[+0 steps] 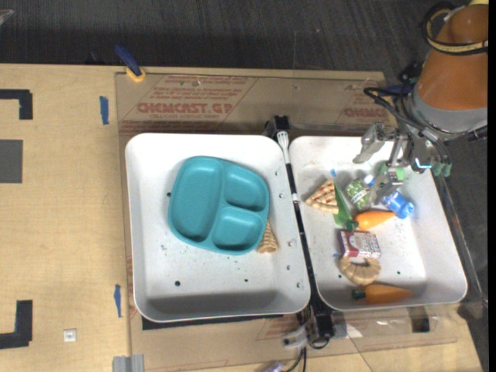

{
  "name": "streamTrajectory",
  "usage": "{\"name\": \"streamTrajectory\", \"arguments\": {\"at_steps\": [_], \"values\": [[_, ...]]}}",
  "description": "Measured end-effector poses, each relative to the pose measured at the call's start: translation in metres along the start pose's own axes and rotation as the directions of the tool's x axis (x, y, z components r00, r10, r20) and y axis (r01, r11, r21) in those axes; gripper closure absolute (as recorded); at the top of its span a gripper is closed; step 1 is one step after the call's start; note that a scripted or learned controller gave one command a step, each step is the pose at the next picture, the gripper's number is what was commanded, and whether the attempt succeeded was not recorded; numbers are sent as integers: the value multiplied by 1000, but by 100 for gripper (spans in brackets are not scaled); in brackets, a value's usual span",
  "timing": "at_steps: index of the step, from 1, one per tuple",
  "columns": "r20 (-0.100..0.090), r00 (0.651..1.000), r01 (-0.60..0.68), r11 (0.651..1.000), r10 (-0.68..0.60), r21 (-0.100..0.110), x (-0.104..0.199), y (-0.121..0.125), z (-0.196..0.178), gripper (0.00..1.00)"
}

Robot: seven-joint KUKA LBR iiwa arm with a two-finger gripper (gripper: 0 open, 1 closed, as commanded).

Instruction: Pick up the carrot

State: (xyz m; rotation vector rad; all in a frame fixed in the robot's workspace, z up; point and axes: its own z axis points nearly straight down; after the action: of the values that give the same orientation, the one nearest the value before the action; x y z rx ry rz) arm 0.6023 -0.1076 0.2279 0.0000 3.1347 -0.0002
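Bench [62, 208] of pale board, seen from above at a slant, with two shallow white bins side by side. In the left bin [147, 277], a teal divided plate [219, 204], with a small tan waffle-textured piece [267, 239] touching its lower right edge.

In the right bin [434, 270], a loose heap of toy food: a pizza wedge [322, 196] nearest the divider, a green leafy piece [353, 192] just beside it, then a red and white packet [358, 243] over a round biscuit [359, 269]. At the heap's right side, the carrot [374, 218], orange and tapered, lying flat, touching the green piece and a blue item [399, 204]. Near the front wall, apart from the heap, a second orange tapered piece [385, 293] with a dark stub; hard to say which of the two is meant.

Above the heap's far edge, the gripper [385, 155], fingers apart, nothing between them, on the grey arm with its orange band [457, 76].

Probably light, stiff and smooth-skinned, so prone to roll or slip. Best gripped across the thick middle, jaws crosswise to its length, clear of the neighbours.
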Motion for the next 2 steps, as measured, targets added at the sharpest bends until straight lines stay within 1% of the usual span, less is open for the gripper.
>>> {"name": "streamTrajectory", "arguments": {"at_steps": [1,2], "values": [[15,998,61,998,-61,3,10,-30,121,0],[31,997,76,997,-77,13,29,6,126,0]]}}
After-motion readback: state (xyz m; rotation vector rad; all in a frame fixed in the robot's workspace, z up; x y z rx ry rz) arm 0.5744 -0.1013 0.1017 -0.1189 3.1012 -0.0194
